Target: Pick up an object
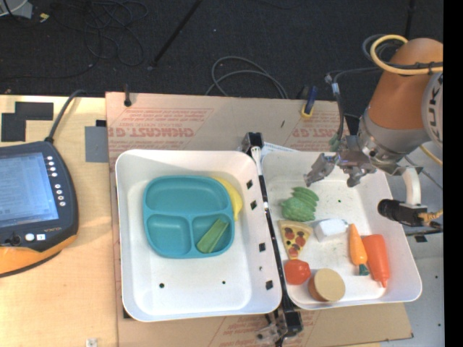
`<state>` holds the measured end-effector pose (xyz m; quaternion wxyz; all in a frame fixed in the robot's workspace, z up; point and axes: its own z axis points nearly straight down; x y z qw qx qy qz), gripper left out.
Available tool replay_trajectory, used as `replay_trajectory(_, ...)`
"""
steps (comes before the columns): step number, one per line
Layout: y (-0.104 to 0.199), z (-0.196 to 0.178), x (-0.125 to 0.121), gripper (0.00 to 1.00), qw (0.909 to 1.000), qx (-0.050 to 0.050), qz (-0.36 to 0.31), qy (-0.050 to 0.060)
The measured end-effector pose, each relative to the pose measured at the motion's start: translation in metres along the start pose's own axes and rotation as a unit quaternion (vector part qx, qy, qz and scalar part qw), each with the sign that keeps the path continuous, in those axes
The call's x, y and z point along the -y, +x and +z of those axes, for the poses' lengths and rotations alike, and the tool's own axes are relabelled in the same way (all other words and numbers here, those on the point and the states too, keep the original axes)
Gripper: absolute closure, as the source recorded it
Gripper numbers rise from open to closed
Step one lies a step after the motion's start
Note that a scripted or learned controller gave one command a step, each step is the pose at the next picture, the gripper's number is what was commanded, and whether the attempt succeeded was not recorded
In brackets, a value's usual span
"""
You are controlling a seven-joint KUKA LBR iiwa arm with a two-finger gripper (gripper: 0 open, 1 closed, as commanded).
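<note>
The gripper [338,170] hovers with fingers spread and empty at twelve o'clock of the right bin [406,284]. The green lettuce [299,203] lies at seven o'clock from it (closest target). Crowded toys could deflect a descent, closing on nothing.

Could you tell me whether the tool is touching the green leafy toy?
Apart. In the camera view, the tool hangs over the right bin's far end, with bare white floor plainly between it and the green leafy toy.
</note>
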<state>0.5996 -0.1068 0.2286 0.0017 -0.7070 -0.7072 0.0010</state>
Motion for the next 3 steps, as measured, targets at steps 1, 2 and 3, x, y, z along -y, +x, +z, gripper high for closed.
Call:
replay_trajectory(1,-0.008,0.149,-0.036,0.00,1.0000,0.001,-0.001,0.001)
replay_trajectory(2,-0.010,0.130,-0.038,1.00,1.0000,0.001,0.001,-0.001)
replay_trajectory(3,0.042,0.035,-0.003,1.00,1.0000,0.000,-0.002,-0.004)
